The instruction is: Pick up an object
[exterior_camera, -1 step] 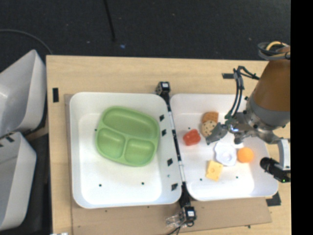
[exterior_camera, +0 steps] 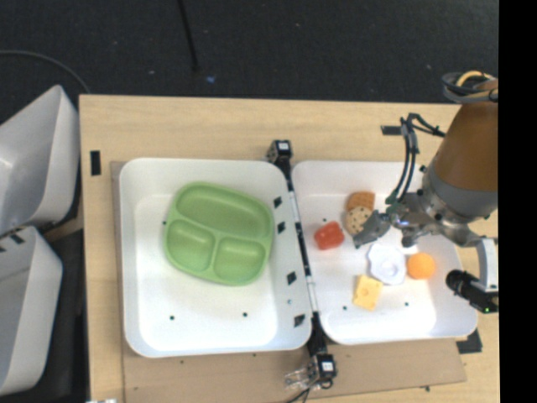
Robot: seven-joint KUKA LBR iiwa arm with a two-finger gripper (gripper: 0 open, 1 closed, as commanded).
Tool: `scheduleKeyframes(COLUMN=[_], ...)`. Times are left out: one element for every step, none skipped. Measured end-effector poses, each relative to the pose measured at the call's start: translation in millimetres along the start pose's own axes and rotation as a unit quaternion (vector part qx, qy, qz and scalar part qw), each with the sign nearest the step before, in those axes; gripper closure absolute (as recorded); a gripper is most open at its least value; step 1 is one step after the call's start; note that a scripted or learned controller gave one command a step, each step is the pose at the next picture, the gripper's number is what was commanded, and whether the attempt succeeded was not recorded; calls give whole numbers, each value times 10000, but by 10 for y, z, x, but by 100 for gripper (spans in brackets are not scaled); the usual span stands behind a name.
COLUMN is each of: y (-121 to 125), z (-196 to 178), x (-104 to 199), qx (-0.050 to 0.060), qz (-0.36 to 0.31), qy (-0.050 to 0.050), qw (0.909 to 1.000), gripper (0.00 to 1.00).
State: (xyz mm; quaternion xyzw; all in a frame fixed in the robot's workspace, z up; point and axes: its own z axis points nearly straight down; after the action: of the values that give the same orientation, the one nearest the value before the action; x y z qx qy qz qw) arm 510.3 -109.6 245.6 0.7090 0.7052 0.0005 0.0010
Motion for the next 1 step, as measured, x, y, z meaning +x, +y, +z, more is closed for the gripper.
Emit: scheduleKeyframes(y=[45], z=[613], x=[33], qx=[35], qz=[-15], qy=[2], qw=[10000], gripper=[0])
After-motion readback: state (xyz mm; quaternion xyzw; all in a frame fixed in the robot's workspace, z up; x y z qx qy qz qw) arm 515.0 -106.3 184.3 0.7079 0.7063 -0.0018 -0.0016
